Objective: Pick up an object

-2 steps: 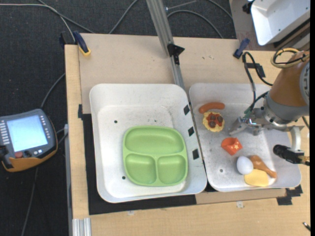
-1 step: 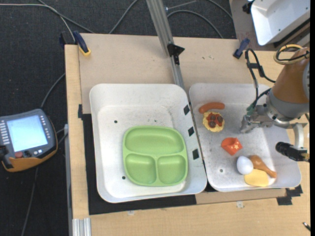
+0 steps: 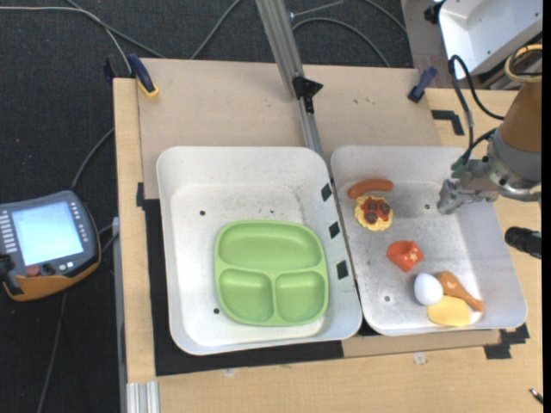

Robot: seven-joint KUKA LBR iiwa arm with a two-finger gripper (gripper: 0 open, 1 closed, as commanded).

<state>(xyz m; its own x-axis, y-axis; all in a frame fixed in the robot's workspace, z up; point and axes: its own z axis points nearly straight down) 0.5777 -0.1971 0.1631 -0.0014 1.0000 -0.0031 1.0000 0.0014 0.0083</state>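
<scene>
The left bin [image 3: 185, 231] carries a green tray [image 3: 272, 272] with 3 compartments, lying flat toward its near side. The right bin [image 3: 491, 256] carries the candidates for picking: a sausage [image 3: 370, 188] at the far left, a small pizza [image 3: 374, 212] just near of it, a red piece [image 3: 405, 254] in the middle, then a white egg [image 3: 428, 288] touching a drumstick [image 3: 459, 291], with a yellow piece [image 3: 450, 315] against the near rim. The tool [image 3: 451, 198] hangs over the far right of this bin, above bare floor, apart from all 6 toys; whether its fingers are apart or together I cannot tell at this angle.

The step in hand looks like choosing and approaching a target. The red piece seems the best choice, since it stands alone with room on every side. The egg, drumstick and yellow piece crowd together, so a descent there risks nudging a neighbour.

The bins are white, scuffed and shallow, and sit on a tan tabletop [image 3: 224, 101]. Left of it a control pendant [image 3: 43, 243] rests on dark carpet [image 3: 52, 101] with cables.
</scene>
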